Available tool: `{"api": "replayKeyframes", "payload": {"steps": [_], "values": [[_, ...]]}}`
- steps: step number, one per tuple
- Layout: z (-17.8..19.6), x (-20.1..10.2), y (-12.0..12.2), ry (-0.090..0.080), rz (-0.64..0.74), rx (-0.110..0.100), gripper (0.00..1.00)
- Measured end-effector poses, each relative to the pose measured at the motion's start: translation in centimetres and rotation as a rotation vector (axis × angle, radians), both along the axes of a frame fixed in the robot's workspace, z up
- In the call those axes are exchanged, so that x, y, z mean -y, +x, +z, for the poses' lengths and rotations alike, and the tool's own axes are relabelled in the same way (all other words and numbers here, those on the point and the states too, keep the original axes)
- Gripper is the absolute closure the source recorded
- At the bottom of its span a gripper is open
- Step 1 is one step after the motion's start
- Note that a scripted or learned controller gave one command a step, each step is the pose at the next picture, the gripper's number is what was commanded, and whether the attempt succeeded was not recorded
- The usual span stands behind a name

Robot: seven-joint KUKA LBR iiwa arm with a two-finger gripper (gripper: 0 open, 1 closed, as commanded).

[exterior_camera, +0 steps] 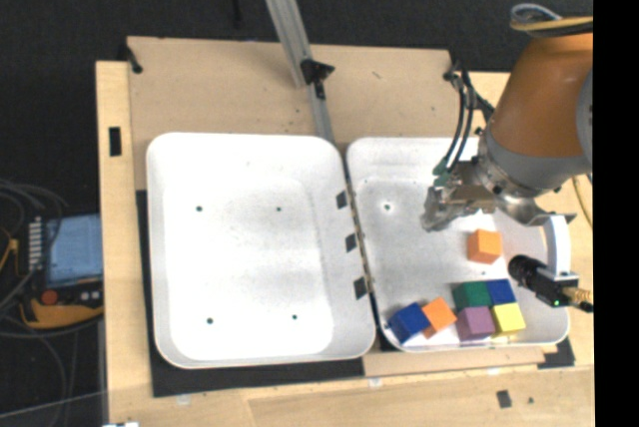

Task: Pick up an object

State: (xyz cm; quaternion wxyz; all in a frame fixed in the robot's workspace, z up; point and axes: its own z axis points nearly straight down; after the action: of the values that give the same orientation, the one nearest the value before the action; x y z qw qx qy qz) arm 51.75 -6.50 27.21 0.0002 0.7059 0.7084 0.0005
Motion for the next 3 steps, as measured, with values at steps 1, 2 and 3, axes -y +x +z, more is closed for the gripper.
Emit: {"api": "replayKeyframes", "payload": {"steps": [1, 2, 3], "values": [[0.3, -4.8, -0.2, 0.002, 0.004, -0.002, 1.00], [0.2, -9.4, -0.7, 0.002, 0.004, -0.005, 1.00], [-2.0, -14.7, -1.3, 0.000, 0.004, -0.005, 1.00]]}}
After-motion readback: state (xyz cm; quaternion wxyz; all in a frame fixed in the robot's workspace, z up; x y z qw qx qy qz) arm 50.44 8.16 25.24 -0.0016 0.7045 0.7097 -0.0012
